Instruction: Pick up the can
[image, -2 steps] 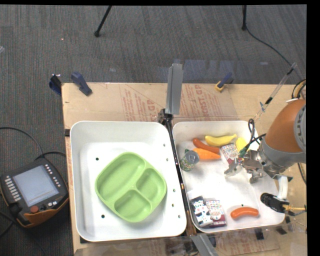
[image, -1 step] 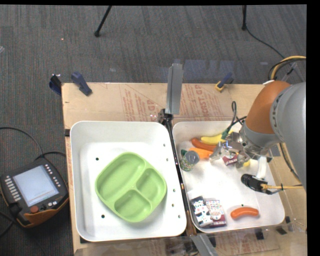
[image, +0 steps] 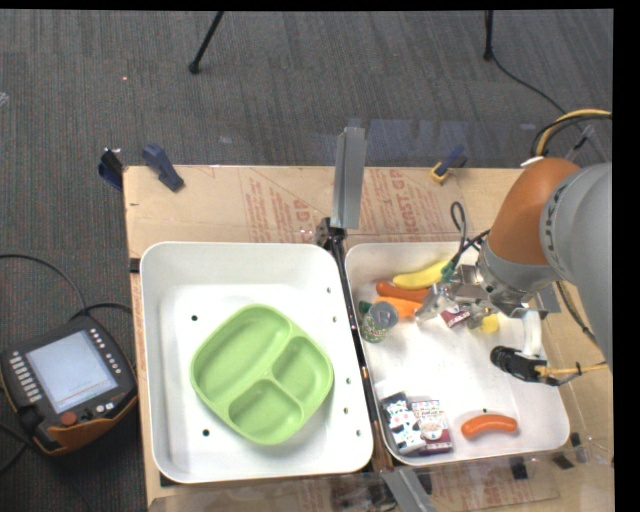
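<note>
One can (image: 380, 321), left of jaws (image: 441, 303), apart

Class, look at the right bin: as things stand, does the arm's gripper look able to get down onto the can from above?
Probably yes. The can lies by the right bin's left wall, its top uncovered, with the gripper close by. The carrot beside it and the nearby wall could crowd the fingers.

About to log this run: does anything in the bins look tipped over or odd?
The can lies on its side against the right bin's left wall, beside the carrot. The green plate sits askew in the left bin. Nothing looks spilled.
</note>
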